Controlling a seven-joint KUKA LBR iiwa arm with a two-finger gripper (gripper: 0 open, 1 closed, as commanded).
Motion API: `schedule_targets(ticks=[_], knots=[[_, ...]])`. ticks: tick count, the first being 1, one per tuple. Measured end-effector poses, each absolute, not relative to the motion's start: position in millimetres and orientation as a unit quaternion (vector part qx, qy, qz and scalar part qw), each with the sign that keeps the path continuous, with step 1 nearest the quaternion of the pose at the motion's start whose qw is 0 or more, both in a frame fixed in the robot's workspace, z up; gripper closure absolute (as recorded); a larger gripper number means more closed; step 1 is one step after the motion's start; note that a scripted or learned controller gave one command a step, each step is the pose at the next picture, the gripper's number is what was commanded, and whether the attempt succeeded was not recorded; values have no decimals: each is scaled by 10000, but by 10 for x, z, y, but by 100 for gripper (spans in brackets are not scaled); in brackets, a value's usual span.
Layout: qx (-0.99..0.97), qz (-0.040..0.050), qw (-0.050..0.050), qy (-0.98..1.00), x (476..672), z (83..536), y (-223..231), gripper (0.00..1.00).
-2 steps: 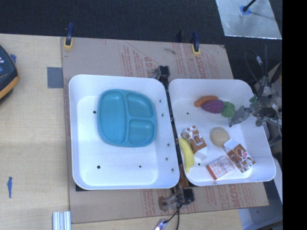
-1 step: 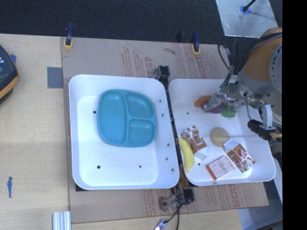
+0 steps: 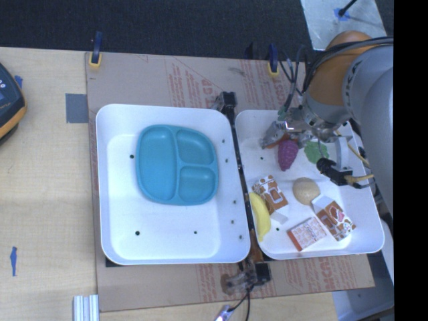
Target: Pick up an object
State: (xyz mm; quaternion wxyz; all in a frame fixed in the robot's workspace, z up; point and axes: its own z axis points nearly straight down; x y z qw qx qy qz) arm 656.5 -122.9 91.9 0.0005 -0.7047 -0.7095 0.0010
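In the right white bin (image 3: 374, 243), the tool (image 3: 286, 134) hangs directly over the knobbly purple grape bunch (image 3: 287, 155), touching its top; how far it is spread I cannot tell.

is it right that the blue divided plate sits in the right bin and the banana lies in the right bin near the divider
Not quite. The camera view shows the blue divided plate in the left bin, not the right one. The rest holds: the banana lies in the right bin along its left wall, near the divider between the bins.
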Motion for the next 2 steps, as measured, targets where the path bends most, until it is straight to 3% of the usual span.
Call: schedule_targets(ticks=[1,2], knots=[[-7063,2,-3,-7079,6566,925,-1404,0],[-7051,20,15,-7091,5575,913,-1261,0]])
